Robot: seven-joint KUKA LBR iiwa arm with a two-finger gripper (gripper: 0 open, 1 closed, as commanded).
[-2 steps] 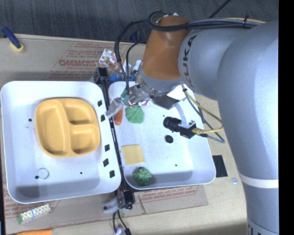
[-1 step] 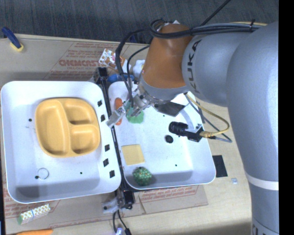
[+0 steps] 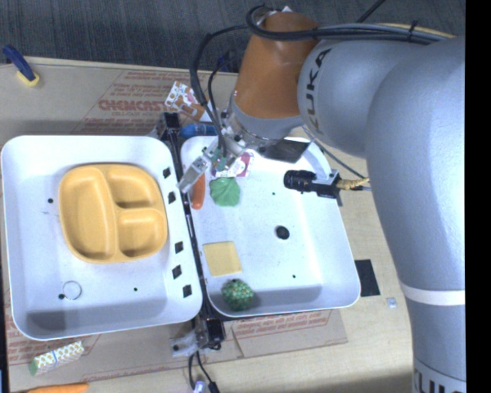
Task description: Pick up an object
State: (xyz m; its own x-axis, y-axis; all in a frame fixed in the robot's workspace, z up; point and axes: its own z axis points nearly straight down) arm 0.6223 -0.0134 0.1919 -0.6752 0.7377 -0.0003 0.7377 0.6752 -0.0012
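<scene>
- The arm (image 3: pixel 376 97) reached in from the right and bent down over the far end of the right bin (image 3: pixel 331 252), its orange band above the wrist.
- The gripper (image 3: pixel 221 164) hung low at that bin's far left corner; whether it was open or closed could not be told, and nothing could be seen held in it.
- A green object (image 3: pixel 225 191) lay on the right bin's floor just below the gripper, with an orange carrot-like piece (image 3: pixel 197 191) beside it against the bin's left wall.
- A yellow square block (image 3: pixel 222 258) lay nearer the bin's middle left, and a green ball (image 3: pixel 237 294) sat against its near wall.
- The bin's right half was mostly bare floor.
- A yellow divided tray (image 3: pixel 112 211) sat in the left bin (image 3: pixel 24 244).
</scene>
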